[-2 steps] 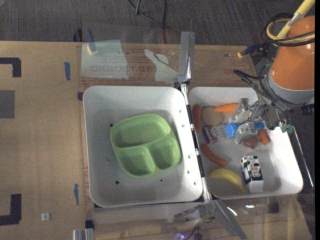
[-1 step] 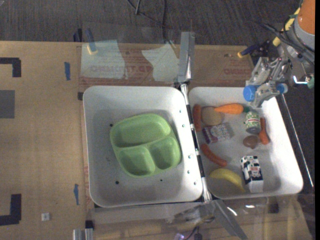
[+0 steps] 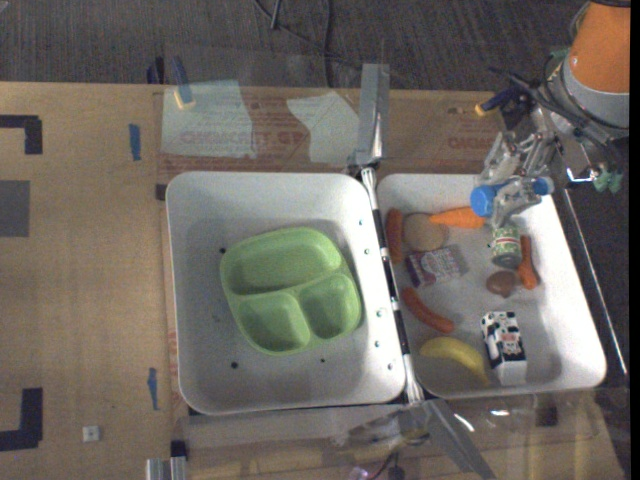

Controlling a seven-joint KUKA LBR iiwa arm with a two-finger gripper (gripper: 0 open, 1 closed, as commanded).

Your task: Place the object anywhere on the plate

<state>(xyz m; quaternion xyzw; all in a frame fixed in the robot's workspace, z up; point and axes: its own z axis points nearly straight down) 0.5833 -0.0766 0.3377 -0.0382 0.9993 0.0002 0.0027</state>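
Observation:
A light green plate (image 3: 290,288) with three compartments lies in the left bin (image 3: 200,218); nothing rests on it. My gripper (image 3: 515,193) hangs over the back of the right bin (image 3: 580,348), far to the right of the plate. A short blue cylinder (image 3: 487,200) lies crosswise between its fingers, which are shut on it. The cylinder's left end sticks out just above an orange carrot (image 3: 455,218).
The right bin holds several food items: two sausages (image 3: 428,310), a tan lump (image 3: 423,233), a purple carton (image 3: 435,265), a small can (image 3: 505,246), a banana (image 3: 455,356) and a cow-print carton (image 3: 505,346). A metal divider (image 3: 385,268) separates the bins.

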